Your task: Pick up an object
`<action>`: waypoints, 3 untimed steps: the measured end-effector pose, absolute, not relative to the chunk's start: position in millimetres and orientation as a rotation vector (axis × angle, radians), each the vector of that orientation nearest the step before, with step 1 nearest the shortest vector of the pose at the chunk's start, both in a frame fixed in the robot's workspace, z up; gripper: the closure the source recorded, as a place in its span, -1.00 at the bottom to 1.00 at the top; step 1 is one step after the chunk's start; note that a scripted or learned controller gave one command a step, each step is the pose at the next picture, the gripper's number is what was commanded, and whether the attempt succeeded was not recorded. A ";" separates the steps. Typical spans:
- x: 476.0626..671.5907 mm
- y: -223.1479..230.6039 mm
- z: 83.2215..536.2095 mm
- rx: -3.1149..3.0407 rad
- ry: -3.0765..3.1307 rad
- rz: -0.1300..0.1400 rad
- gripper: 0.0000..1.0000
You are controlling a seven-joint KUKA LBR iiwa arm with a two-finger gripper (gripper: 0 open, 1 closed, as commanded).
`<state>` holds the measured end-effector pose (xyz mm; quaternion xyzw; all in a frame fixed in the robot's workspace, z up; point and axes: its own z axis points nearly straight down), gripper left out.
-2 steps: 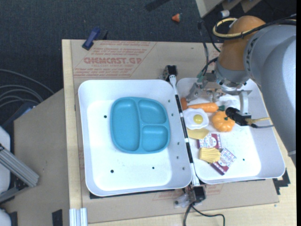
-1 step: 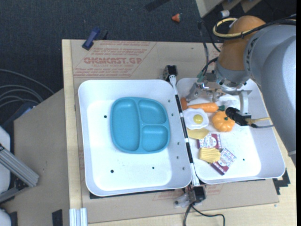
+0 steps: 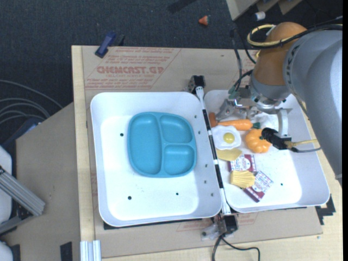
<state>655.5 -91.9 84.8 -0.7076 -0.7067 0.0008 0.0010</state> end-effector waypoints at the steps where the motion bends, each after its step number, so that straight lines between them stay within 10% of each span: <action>1: 666.8 -93.5 84.9 -2.221 -2.223 -0.001 -1.00; 3: 666.6 -91.8 84.9 -2.221 -2.222 0.000 -1.00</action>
